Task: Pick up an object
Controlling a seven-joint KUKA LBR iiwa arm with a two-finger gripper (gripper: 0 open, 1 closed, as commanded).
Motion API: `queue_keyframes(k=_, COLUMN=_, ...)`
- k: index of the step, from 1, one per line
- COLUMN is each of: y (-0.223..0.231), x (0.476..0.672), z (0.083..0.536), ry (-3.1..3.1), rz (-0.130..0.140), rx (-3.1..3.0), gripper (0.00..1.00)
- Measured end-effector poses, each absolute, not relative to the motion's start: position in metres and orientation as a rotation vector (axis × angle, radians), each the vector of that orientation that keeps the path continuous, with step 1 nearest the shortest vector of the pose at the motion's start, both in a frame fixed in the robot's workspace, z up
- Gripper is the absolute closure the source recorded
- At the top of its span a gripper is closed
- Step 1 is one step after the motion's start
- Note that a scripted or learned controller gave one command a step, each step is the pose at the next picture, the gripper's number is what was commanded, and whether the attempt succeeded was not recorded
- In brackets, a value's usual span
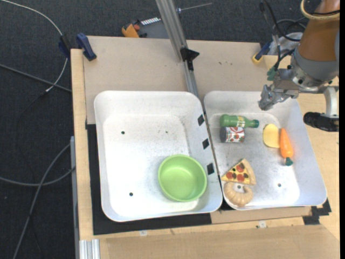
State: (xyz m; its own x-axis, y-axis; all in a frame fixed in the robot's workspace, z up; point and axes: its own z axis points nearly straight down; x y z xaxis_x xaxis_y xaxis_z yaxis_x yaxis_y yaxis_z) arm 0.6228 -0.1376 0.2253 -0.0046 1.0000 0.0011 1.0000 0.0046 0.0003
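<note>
Nearest me, a donut (237, 194) and pizza slice (239, 172) sit at six o'clock in the right bin (310, 183); my fingers (268, 101) hover at twelve, grip unreadable, nothing visibly held.

Grey arm (318, 42) (orange-banded) reaches in, wrist angled down-left.
</note>
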Motion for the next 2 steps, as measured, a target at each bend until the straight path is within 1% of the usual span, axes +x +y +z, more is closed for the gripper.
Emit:
queue_keyframes(k=1, y=-0.093, x=0.621, z=0.232, ry=-2.226, rz=-0.003, rx=-2.217, gripper=1.0)
queue_keyframes(k=2, y=-0.035, x=0.619, z=0.242, ry=-2.228, rz=-0.004, rx=-2.215, gripper=1.0)
